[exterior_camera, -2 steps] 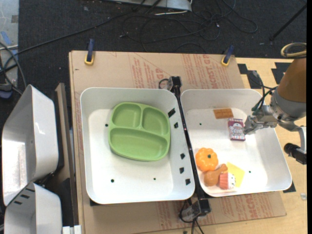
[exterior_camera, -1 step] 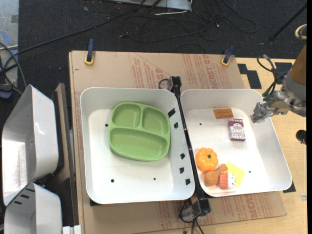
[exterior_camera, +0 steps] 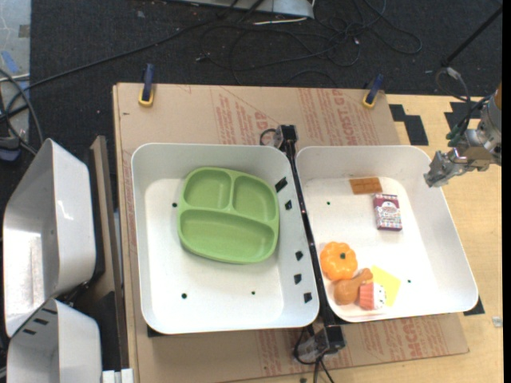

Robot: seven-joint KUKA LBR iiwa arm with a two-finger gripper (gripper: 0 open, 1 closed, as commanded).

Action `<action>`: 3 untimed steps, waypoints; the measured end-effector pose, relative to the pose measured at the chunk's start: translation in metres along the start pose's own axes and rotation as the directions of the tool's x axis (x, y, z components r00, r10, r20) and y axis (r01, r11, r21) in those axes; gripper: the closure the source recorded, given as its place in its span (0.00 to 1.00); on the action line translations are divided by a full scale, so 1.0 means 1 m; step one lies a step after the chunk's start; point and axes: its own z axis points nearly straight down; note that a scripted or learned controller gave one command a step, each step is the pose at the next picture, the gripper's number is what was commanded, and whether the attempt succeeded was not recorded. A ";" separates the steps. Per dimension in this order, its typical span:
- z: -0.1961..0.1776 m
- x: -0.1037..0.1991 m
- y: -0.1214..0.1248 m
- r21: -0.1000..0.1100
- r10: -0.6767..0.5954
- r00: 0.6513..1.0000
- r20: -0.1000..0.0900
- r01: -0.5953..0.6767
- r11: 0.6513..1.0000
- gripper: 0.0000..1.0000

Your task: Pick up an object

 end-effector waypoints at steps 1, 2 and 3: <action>0.006 0.062 0.000 0.007 -0.005 1.000 -0.005 0.005 1.000 1.00; 0.018 0.121 -0.007 0.009 -0.004 1.000 -0.005 0.004 1.000 1.00; 0.025 0.165 -0.018 0.009 -0.003 1.000 -0.004 0.004 1.000 1.00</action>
